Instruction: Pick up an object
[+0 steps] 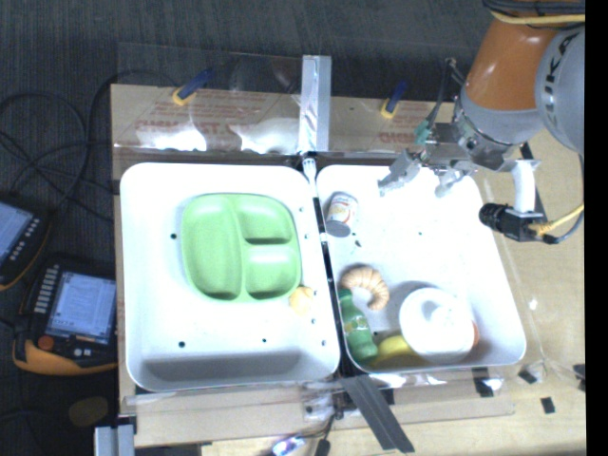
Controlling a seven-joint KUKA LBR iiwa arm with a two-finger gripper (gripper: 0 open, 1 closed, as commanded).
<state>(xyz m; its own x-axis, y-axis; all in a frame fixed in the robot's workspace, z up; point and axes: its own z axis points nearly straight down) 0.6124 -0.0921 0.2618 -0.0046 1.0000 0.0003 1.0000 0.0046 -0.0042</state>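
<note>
Gripper [420, 176] spread, holding nothing | above right bin [494, 283] far corner

grey arm [570, 60] w/ orange band

Right bin [475, 255]: far half open, near half crowded with objects [408, 316]

I saw two bins side by side on the bench [128, 103]. The left bin [152, 350] held a divided plate [239, 245] at its middle, with a small round item [301, 298] just beside the plate's near right corner. In the right bin [475, 255], a small can [338, 212] lay far left; a croissant [367, 285], a bottle [355, 322] and an overturned bowl [436, 322] crowded the near side. The gripper [421, 174] hung over that bin's far edge.
</note>
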